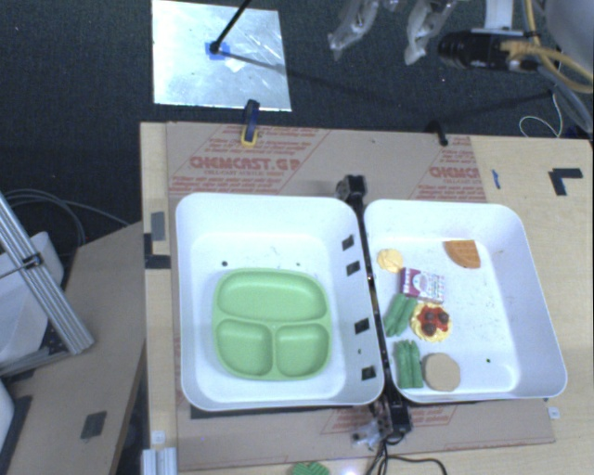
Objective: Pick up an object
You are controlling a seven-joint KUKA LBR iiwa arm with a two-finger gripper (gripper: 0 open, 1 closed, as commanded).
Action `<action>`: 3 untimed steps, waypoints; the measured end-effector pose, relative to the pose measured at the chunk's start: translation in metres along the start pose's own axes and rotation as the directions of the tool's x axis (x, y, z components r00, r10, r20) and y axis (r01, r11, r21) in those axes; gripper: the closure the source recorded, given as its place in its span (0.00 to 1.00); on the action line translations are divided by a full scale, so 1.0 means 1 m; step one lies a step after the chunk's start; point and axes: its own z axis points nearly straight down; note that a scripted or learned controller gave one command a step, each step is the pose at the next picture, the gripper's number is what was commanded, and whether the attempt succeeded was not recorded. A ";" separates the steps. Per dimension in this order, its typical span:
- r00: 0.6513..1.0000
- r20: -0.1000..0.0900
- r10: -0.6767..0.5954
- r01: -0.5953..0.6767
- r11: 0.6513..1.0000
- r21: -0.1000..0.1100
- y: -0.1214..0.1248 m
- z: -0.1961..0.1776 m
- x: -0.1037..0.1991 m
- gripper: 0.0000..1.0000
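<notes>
Cardboard sheet (243, 164) marked "CHEMCAST GP" beneath 2 white bins (278, 218); pincer (385, 28) above, fingers spread, grasping nothing.

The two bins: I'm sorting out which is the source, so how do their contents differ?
The left bin holds one large thing, a green divided tray; the right bin holds several small toy foods. The tray lies in the left bin's middle; the foods cluster toward the right bin's left side. Both bins are shallow and white.
</notes>
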 end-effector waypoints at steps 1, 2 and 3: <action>1.000 0.005 0.005 -0.005 1.000 0.013 0.000 -0.004 -0.006 1.00; 1.000 0.006 0.000 0.000 1.000 0.011 0.000 -0.015 -0.006 1.00; 1.000 0.006 -0.005 0.005 1.000 0.008 0.000 -0.027 -0.006 1.00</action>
